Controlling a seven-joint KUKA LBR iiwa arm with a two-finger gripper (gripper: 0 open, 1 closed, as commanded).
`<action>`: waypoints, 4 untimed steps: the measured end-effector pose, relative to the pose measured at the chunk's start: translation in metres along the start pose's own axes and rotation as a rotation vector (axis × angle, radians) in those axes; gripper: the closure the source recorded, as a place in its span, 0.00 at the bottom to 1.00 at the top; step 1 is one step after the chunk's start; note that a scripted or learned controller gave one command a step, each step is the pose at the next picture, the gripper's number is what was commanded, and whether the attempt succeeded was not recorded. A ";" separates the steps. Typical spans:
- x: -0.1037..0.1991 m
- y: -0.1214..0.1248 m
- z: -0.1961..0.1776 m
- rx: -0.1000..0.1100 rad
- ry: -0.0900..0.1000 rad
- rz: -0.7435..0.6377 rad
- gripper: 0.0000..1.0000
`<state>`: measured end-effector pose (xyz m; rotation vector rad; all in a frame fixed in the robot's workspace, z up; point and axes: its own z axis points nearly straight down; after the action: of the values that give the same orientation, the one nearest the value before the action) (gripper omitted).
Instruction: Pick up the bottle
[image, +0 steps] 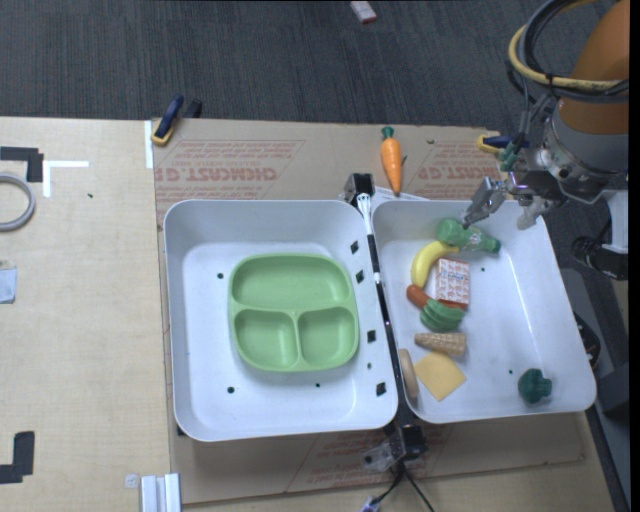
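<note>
Gripper (497, 200) sits above the far edge of the right bin (560, 290), fingers spread and empty, nothing between them. Arm comes in from the right with the orange band (605, 60) visible above the wrist.

The bottle (466, 237) is green, lying on its side in the far part of the right bin, just below the gripper tips and apart from them. It touches the top of the banana (427, 262).

Rest of the right bin cluster, near its left wall: red-and-white carton (453, 282) beside the banana, print too small to read; a green round item (441, 315) under it; a red-orange piece (416, 296) on the left; a tan waffle-textured cone shape (442, 343); a yellow cheese slice (439, 376) near the front edge. A small dark green object (534, 386) sits alone in the front right corner.

Left bin (190, 330) holds a light green three-compartment tray (294, 312), centred.

A toy carrot (390, 158) lies on the cardboard sheet (230, 165) behind the bins, near the gap between them. Cardboard carries red print, upside down and mirrored from this angle, not clearly legible. A blue-and-yellow clamp (168, 120) sits at the cardboard's far left corner. Black tape marks (22, 160) are on the left side of the counter (80, 330).
</note>
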<state>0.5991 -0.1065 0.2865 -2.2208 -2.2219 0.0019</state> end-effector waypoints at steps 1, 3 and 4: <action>0.000 0.000 -0.009 -0.001 -0.001 -0.001 1.00; -0.115 -0.094 -0.041 -0.002 -0.002 -0.244 1.00; -0.046 -0.121 -0.023 0.000 0.000 -0.109 1.00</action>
<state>0.4777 -0.1527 0.3094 -2.0964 -2.3394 0.0016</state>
